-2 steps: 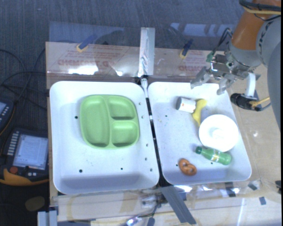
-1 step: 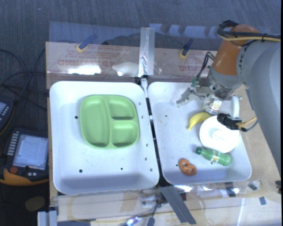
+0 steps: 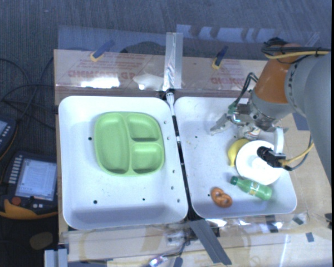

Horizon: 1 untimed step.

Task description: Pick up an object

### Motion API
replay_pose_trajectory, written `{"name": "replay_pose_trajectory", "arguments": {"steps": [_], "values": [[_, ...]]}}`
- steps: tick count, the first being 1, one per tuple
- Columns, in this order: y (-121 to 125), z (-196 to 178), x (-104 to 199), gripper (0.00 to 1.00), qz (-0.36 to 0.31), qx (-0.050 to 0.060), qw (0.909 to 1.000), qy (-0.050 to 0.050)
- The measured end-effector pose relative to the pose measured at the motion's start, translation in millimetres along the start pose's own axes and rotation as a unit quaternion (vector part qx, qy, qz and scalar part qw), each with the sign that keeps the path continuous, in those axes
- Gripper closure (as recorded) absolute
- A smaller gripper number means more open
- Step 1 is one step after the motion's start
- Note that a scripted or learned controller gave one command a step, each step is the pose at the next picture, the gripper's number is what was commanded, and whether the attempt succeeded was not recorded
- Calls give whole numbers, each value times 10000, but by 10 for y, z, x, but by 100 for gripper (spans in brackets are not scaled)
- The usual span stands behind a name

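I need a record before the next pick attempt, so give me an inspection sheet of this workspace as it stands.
Surface: two shallow white bins side by side, left bin and right bin.
Job's things: in the right bin, a green bottle lying on its side, a brown pretzel-like item, a yellow object partly hidden under a white round part.
Clutter: a green divided plate in the left bin.
Grippers: claw over the right bin's upper area, nothing seen between its fingers.
Cables: black cables on the floor at left; a yellow cable by the arm.
Surroundings: a handheld pendant on the carpet.
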<state>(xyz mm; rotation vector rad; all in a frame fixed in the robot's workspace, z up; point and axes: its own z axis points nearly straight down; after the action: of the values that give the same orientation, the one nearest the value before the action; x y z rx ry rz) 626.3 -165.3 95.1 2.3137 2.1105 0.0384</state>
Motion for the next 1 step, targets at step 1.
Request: {"name": "replay_pose_trajectory", "arguments": {"steps": [1], "values": [[-168, -10, -113, 0, -318, -1, 9995, 34]]}}
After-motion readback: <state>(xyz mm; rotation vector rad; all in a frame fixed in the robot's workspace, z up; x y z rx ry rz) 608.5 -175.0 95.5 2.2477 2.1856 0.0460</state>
